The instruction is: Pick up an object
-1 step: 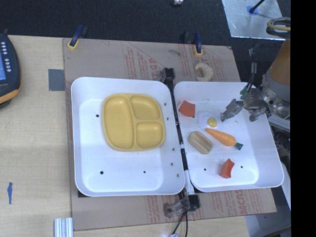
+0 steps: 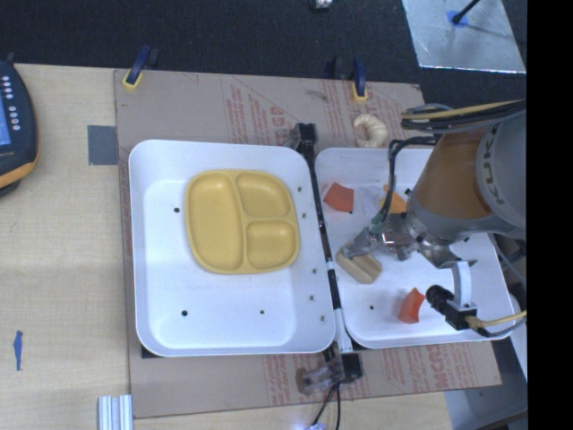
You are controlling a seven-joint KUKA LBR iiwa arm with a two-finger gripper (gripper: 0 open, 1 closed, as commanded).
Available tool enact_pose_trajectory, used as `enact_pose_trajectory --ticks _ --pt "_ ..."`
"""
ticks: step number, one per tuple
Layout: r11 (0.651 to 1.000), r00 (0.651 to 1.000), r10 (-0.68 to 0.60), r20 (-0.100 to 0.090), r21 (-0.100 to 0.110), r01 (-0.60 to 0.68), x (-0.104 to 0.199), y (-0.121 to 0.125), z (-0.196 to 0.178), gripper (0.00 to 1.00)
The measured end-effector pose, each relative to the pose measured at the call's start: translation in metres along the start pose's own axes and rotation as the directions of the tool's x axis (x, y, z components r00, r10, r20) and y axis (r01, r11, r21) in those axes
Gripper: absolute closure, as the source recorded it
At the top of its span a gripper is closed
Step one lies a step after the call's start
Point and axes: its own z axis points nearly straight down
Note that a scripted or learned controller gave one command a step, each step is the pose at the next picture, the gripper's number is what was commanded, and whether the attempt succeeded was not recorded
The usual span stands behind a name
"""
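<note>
My gripper [image 2: 364, 246] is low over the left side of the right bin [image 2: 376, 334], reaching in from the right. Directly under its tip lies a tan wooden block [image 2: 358, 269], flat on the bin floor; whether the gripper touches it I cannot tell. A red-orange block [image 2: 338, 197] sits farther back in the same bin. Another red-orange piece [image 2: 410, 305] lies near the bin's front. A small orange piece [image 2: 395, 202] peeks out beside the arm, partly hidden by it.
The left bin [image 2: 152, 267] holds a yellow divided plate [image 2: 242, 220]. A beige curled object [image 2: 370, 130] lies on the cardboard behind the right bin. The arm covers the right bin's right half. A handheld control pad [image 2: 13, 124] rests at the far left.
</note>
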Motion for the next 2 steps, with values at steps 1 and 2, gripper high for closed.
enact_pose_trajectory --ticks 1,2 --pt "1.0 1.0 0.002 0.003 -0.006 -0.002 -0.014 0.046 -0.03 0.0" --pt "1.0 1.0 0.001 0.001 -0.004 -0.001 0.006 0.104 -0.005 0.0"
